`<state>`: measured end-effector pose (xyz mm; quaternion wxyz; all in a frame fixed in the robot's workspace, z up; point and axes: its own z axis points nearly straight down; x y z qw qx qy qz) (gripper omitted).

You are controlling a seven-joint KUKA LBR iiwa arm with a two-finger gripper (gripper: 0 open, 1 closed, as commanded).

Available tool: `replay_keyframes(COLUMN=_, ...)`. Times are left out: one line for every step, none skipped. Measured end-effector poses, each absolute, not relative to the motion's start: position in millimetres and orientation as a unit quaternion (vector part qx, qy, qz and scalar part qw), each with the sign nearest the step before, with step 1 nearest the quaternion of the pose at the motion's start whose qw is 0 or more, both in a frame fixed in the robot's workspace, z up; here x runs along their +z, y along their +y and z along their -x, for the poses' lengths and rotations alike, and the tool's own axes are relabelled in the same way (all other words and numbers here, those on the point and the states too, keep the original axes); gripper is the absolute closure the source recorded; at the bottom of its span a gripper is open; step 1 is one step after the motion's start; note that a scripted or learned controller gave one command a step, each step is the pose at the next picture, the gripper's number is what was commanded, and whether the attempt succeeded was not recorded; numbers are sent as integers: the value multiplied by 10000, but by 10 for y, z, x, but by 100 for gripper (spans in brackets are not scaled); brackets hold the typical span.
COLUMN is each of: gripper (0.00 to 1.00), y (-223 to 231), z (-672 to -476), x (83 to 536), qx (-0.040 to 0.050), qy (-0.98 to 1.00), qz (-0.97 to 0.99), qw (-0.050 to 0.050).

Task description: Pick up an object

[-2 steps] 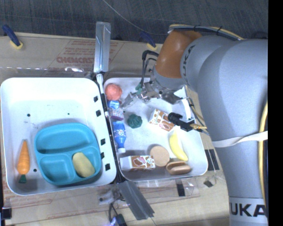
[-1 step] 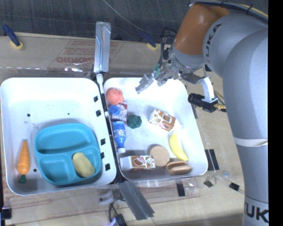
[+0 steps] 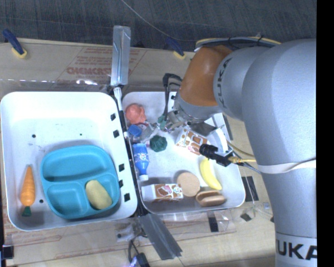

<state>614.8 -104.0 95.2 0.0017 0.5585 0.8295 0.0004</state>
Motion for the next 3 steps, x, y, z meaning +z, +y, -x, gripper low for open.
replay_keyframes(gripper=0, y=-1479, z=-5900, x=1044, qx=-7, qy=7763, qz=-6303, qw=-16)
replay_keyframes(gripper=0, y=-1005, z=-6252, x=920, qx=0, qy=7641, qz=-6450, qw=-3)
replay_keyframes(gripper=0, y=-1270, z=-5910, x=916, qx=-8, qy=8011, qz=-5986, qw=-16)
